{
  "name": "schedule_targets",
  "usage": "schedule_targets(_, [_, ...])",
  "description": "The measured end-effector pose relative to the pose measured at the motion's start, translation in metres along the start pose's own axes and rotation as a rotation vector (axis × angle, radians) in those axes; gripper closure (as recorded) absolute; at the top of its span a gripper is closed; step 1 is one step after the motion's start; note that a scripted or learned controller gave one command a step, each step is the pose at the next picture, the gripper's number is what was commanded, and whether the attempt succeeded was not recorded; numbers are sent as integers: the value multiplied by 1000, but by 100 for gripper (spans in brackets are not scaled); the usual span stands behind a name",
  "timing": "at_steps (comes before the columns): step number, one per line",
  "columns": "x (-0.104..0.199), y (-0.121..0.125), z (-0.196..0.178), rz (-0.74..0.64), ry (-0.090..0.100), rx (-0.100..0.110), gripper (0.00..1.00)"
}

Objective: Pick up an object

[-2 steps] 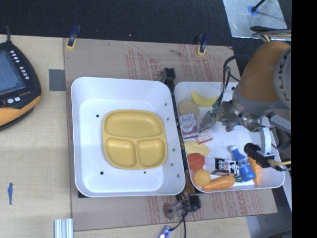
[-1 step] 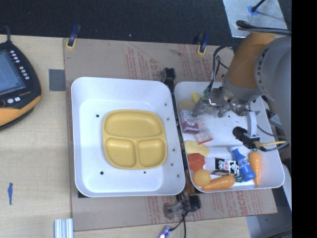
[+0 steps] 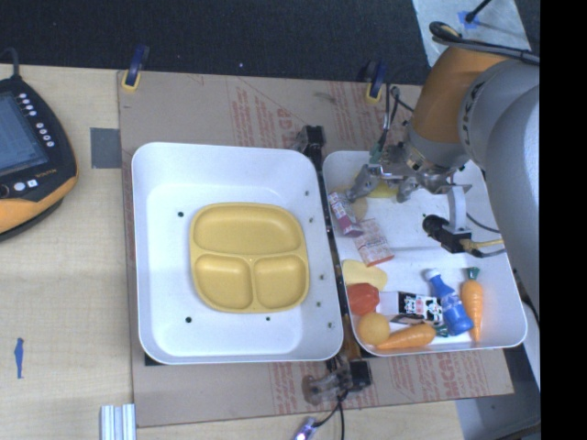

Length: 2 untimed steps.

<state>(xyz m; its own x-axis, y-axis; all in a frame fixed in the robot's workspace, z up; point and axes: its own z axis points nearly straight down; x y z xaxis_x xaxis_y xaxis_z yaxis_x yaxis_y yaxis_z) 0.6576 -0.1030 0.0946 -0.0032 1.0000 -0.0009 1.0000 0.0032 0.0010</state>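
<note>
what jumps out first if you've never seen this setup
The yellow three-compartment plastic tray lies alone in the middle of the left white bin. The right white bin holds a heap of small toys, among them an orange carrot and a blue bottle, with the grey arm's gripper at its far end.

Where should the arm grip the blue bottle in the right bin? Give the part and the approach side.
Grip the blue bottle across the middle of its body, coming straight down from above. It lies flat on the bin floor, pointing up-left, so its long sides are exposed. Close across the narrow width, at right angles to its length. The upright carrot sits close on its right, so that side is tight.
</note>
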Motion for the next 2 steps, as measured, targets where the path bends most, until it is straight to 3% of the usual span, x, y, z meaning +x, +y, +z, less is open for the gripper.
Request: schedule_targets(2, [3,0,0,1,2,0,0])
